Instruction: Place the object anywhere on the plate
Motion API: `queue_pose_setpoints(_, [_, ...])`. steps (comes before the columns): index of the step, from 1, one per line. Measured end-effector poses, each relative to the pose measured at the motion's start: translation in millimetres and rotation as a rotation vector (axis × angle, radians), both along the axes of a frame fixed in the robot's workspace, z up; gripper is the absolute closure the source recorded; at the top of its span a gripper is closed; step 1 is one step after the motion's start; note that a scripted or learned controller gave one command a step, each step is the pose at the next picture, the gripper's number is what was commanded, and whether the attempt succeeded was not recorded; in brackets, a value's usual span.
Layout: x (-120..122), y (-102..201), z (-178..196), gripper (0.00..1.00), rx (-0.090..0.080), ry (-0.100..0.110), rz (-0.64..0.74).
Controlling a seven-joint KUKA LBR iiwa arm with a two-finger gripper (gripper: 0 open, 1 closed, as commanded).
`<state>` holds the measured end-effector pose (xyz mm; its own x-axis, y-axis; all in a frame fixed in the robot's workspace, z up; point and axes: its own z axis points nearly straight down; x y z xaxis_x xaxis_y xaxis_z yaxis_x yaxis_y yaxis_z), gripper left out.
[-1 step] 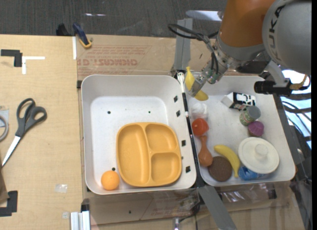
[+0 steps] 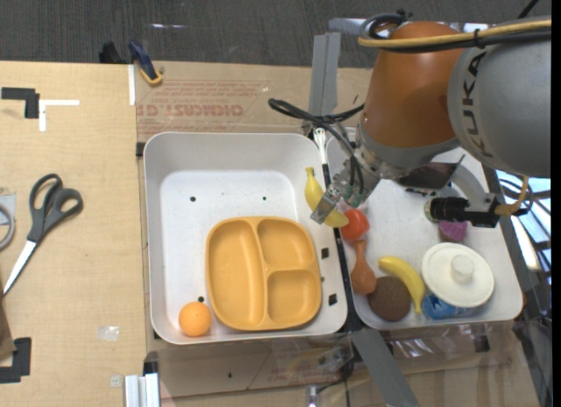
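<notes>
camera view: gripper point(image 2: 331, 207) holds a banana point(image 2: 313, 189) above the bin divider, beside the plate point(image 2: 263, 272).

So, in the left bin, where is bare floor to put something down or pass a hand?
Bare floor lies in the left bin behind the yellow plate, up to the back wall, and along the left wall above the orange ball. The plate's three compartments are bare too. It is crowded in the right bin, and near the gripper by the banana.

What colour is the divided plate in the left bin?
Yellow-orange; the plate shows clearly in the camera view.
</notes>
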<state>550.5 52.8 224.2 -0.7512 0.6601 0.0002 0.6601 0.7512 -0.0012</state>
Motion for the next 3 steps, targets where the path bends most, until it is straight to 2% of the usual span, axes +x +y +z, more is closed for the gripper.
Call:
queue_pose_setpoints(1, [-55, 59, -48, 1.0, -0.001, 0.002, -0.103])
queue_pose_setpoints(2, [-52, 90, 8, 1.0, -0.001, -0.001, -0.121])
queue_pose_setpoints(3, [-52, 90, 8, 0.0, -0.001, -0.001, -0.122])
